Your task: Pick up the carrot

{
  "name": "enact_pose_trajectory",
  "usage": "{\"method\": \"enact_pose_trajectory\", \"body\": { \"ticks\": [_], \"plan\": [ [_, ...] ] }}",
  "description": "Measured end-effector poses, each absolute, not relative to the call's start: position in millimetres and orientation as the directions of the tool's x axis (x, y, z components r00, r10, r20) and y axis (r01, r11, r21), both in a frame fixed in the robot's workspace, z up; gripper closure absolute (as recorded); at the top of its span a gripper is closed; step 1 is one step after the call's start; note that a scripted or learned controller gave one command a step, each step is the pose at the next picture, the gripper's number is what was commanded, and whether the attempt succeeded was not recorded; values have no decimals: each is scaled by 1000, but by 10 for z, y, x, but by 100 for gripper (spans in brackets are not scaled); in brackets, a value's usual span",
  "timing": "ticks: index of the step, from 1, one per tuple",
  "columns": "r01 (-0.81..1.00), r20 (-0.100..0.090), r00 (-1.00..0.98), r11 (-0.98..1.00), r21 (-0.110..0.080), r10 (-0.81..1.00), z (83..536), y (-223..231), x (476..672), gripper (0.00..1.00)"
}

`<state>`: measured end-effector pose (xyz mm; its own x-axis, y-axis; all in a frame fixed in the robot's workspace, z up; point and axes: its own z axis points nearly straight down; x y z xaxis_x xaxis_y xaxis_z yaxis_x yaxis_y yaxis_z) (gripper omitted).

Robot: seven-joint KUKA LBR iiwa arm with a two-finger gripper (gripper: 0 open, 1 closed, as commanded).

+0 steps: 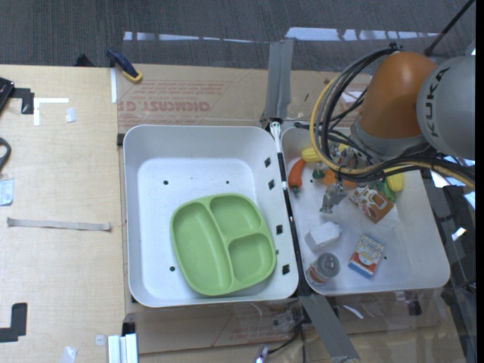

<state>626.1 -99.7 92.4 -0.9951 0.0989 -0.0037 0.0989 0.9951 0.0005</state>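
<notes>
The camera view looks down at a slant on a bench carrying two shallow white bins side by side. The left bin [144, 203] holds a green divided plate [224, 243], lying toward its near right corner. The right bin [423, 271] holds the clutter and the arm.

The arm [401, 97], grey with an orange band, reaches in over the far half of the right bin, trailing black and yellow cables. Its gripper [331, 201] hangs down near the middle of the bin, metallic and thin. It grips nothing that can be seen; whether it is spread or closed cannot be told, since it is too small and blurred.

The carrot [296, 174] lies against the left wall of the right bin, in the far left part, beside the divider between the bins. It is a small orange piece, stubby and tapered, with a red-orange sheen. Its long axis runs roughly from far to near, tilted slightly, almost parallel to the wall. From the gripper it lies to the left and a little farther back, near but apart.

Judging from this, the coming move calls for a shift toward the left wall, which leaves little room on that side.

Around the gripper sit a yellow toy [311, 156], a printed packet [372, 201], a white block [323, 235], a small carton [367, 255] and a tin [324, 267] at the near edge.
</notes>
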Motion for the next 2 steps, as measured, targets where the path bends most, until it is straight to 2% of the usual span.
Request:
{"method": "enact_pose_trajectory", "body": {
  "ticks": [1,2],
  "plan": [
    [96,-10,-995,995,-1,96,1028,-997,6278,100],
    [241,-5,-970,970,0,241,1926,-814,6259,100]
  ]
}}
